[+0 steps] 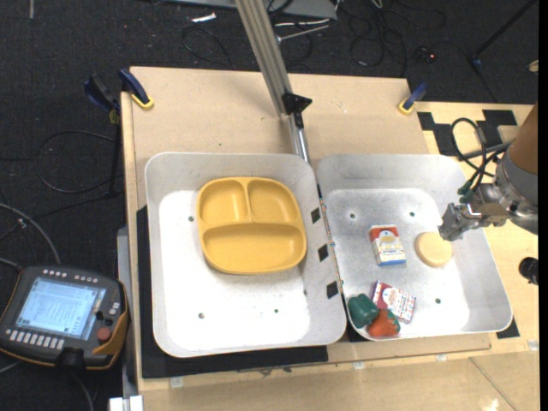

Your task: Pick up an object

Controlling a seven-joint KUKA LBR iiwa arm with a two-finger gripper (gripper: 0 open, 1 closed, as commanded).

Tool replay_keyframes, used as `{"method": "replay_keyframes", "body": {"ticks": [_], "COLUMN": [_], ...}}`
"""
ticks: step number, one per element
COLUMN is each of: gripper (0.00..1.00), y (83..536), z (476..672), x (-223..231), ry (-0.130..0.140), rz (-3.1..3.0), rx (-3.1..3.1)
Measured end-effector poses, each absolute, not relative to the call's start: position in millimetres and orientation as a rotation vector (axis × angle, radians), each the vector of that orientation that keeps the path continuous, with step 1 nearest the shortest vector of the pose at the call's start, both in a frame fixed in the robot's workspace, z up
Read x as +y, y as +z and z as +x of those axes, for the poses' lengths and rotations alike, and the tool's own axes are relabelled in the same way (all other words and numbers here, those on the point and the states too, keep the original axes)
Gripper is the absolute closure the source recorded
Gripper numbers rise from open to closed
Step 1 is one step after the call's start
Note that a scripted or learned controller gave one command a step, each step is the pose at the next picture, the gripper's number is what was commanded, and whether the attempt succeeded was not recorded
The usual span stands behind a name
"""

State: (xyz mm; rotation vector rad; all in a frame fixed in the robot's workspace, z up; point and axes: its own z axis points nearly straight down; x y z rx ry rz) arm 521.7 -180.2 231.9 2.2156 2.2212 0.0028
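Two white bins sit side by side on a tan bench (223, 110). The left bin (171, 315) has a yellow plate (253, 225) in it, the kind with three parts for food, and it lies flat near the top middle of that bin. The right bin (402, 178) has a few small things. A little red and white box (388, 246) lies near the middle. Just to its right is a round pale yellow thing (434, 250) that looks like a bun or a cookie. Near the front edge there is another small red and white pack (396, 301), and beside it, touching it, a red and green toy that looks like a pepper or strawberry (373, 315). The robot arm (522, 178) comes in from the right side. Its gripper (454, 223) is low over the right bin, just above and to the right of the round pale thing, very close to it. I cannot tell how wide the gripper is, and I see nothing held in it. A grey screen box (60, 315) lies on the dark floor to the left of the bench
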Motion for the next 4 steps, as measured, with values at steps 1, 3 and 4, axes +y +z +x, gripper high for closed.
{"method": "replay_keyframes", "body": {"ticks": [1, 3, 4], "gripper": [1.0, 1.0, 1.0], "y": [222.1, 215.3, 211.4], "z": [522.1, 525.5, 527.8], "x": [-127.2, -7.4, 50.1], "ry": [0.001, 0.002, 0.001], "rz": [2.215, 2.212, 2.213], "rx": [2.231, 2.233, 2.233]}}
